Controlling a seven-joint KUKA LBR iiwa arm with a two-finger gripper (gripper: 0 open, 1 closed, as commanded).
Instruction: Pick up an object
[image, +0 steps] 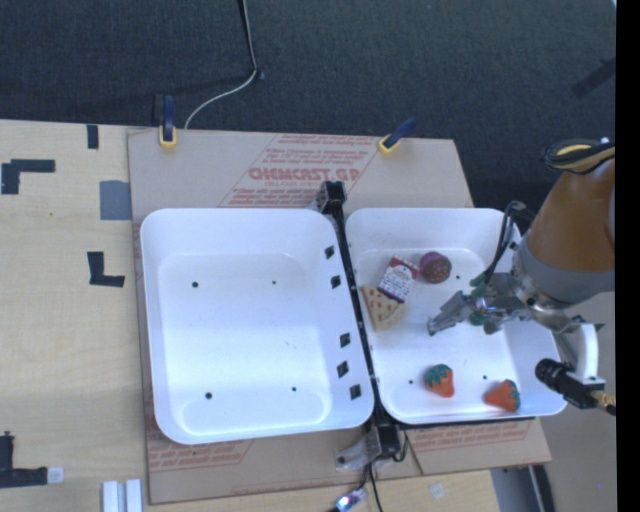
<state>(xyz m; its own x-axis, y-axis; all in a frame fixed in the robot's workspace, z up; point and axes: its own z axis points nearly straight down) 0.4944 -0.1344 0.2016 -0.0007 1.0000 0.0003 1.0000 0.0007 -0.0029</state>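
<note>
Now the gripper (445, 318), whose grip cannot be told, is being held over the right bin (462, 222); a red-and-green strawberry (439, 380) is being shown at its six o'clock.

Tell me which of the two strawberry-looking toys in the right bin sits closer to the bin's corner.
The orange-red strawberry, tucked by the right bin's near right corner. The other strawberry, with green on it, lies further left, nearer the middle.

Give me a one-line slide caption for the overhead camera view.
Arm's claw hovers in the right bin among toy foods, near a strawberry.
</note>
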